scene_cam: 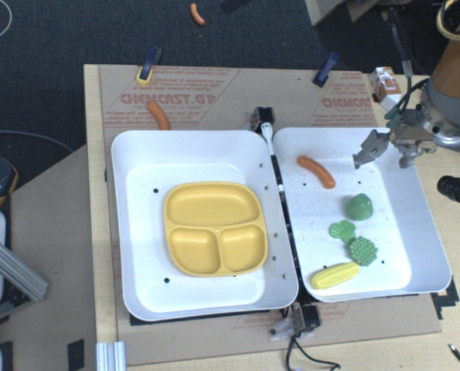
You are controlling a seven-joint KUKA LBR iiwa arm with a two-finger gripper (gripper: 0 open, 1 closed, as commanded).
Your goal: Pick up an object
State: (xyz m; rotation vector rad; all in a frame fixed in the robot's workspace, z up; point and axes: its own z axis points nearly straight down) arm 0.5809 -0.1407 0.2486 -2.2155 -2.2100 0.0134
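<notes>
The cardboard sheet (214, 91) under the two bins carries red print that reads "CHEMCAST GP", once above the left bin (129, 207) and again, partly cut off, above the right bin (423, 230). The jaws (386, 153) hang spread apart and grasp nothing, above the right bin's far edge. In that bin lie an orange sausage (316, 171), a round green piece (359, 206), two green broccoli-like pieces (353, 240) and a yellow corn cob (335, 275); a yellow divided plate (214, 228) sits in the left bin.
</notes>
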